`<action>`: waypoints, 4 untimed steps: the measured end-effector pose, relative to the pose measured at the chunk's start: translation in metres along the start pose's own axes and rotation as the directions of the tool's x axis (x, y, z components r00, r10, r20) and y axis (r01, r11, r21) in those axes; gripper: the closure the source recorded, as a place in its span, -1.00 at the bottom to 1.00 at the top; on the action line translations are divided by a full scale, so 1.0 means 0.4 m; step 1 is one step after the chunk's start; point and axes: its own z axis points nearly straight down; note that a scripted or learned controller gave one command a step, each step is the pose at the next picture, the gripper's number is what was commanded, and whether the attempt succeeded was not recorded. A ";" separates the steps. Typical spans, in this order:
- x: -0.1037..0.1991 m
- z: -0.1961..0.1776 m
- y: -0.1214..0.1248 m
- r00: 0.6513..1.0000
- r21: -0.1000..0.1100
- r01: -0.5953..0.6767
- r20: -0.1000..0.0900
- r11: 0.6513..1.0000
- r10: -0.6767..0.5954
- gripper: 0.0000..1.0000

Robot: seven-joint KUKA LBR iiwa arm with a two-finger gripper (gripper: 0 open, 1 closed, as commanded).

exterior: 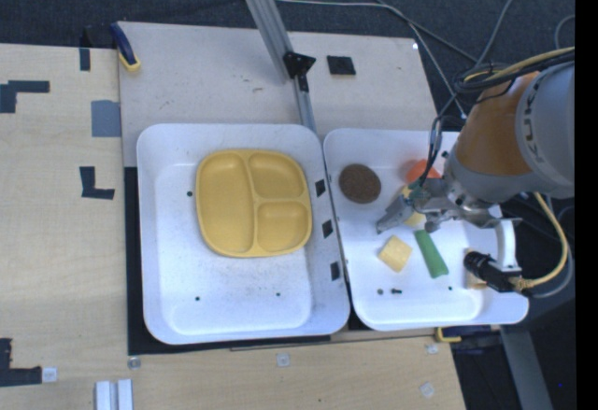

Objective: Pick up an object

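Fingers [388, 219] of the gripper [409, 223] are seen spread apart, with nothing caught between them, low over the right bin at the centre-right of the frame. The bench [215, 81] is spanned by 2 white bins: the left bin [168, 305] in the middle of the frame and the right bin [411, 305] beside it. The grey arm [523, 137] with its orange band is brought in from the right edge. A yellow divided plate [253, 202] with 3 compartments is laid in the left bin, well apart from the gripper. In the right bin 4 small things are found: a brown round disc [359, 183] toward the upper left of that bin, a green stick [431, 252] just below the gripper and slanted down to the right, a pale yellow block [395, 254] just left of the stick, and an orange piece [416, 172] above the gripper, partly hidden by the wrist. The step in hand is judged to be the approach to a grasp, and the block or the stick is judged the likeliest target, since both lie just beneath the spread fingers. For a sound grasp, 1 thing should be singled out, the fingers should be centred across its narrow side and lowered fully before they are closed, and the neighbouring piece should be kept outside the jaws. The stick is best taken across its width, not along its length. A pinch on an edge is judged likely to slip.
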 end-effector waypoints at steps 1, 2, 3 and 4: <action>-0.001 0.110 0.003 1.000 -0.009 -0.001 0.004 1.000 0.001 -1.00; 0.000 0.076 0.007 1.000 -0.015 0.001 0.004 1.000 0.000 1.00; 0.024 -0.063 0.020 1.000 -0.012 0.001 0.002 1.000 -0.001 1.00; 0.010 -0.218 0.024 1.000 -0.013 0.000 0.003 1.000 0.000 1.00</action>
